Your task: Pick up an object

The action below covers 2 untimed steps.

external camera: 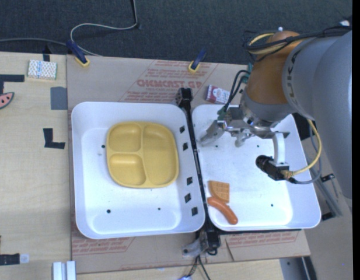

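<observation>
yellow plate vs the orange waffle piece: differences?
The yellow plate lies in the left bin; the orange waffle piece lies in the right bin. The plate is far larger. The plate has three compartments; the waffle piece shows a grid texture. Both lie flat, untouched by the pincer.

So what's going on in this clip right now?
A grey KUKA arm reaches in over the right bin, with its gripper near that bin's upper left area. Nothing shows between its fingers. A waffle piece and a hot dog lie close together in the lower left part of the right bin, apart from the gripper. The left bin holds a yellow divided plate.
</observation>
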Motion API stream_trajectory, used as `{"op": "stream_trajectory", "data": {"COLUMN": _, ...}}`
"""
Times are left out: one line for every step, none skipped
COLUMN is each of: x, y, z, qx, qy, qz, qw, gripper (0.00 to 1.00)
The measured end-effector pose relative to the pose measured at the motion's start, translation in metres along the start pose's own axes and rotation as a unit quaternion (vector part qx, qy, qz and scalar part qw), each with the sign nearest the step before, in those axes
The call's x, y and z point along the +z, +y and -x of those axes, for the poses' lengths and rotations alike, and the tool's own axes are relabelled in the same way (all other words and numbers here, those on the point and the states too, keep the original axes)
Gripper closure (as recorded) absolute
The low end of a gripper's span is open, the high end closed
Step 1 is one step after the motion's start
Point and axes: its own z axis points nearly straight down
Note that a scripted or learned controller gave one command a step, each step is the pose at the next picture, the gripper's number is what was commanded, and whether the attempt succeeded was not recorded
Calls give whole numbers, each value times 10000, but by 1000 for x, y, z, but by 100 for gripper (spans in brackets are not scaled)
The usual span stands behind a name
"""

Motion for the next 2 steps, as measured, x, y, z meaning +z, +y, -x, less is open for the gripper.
{"op": "stream_trajectory", "data": {"x": 0, "y": -10, "z": -24, "qx": -5, "qy": 8, "qz": -3, "qw": 10000, "gripper": 0}}
{"op": "stream_trajectory", "data": {"x": 0, "y": -47, "z": 16, "qx": 2, "qy": 2, "qz": -1, "qw": 10000, "gripper": 0}}
